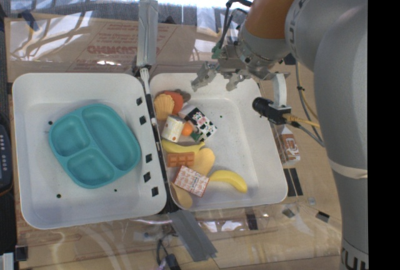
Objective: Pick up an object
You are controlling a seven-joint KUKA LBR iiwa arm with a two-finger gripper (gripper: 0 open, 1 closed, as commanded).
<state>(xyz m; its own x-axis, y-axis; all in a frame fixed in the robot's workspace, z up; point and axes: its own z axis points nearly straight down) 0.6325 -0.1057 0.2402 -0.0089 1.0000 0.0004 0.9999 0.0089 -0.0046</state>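
Grey arm (pixel 337 75) looms in from the right, its hand (pixel 219 78) spread open, holding nothing, over the right bin's (pixel 250 131) far rim. Toy banana (pixel 228 180) lies near that bin's front; teal plate (pixel 94 145) sits in the left bin (pixel 31 137).

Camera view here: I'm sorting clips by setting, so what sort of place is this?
Probably a robot lab bench set up for grasping trials: two white bins side by side, toy food like a banana piled in one, a teal divided plate in the other, and a grey arm above.
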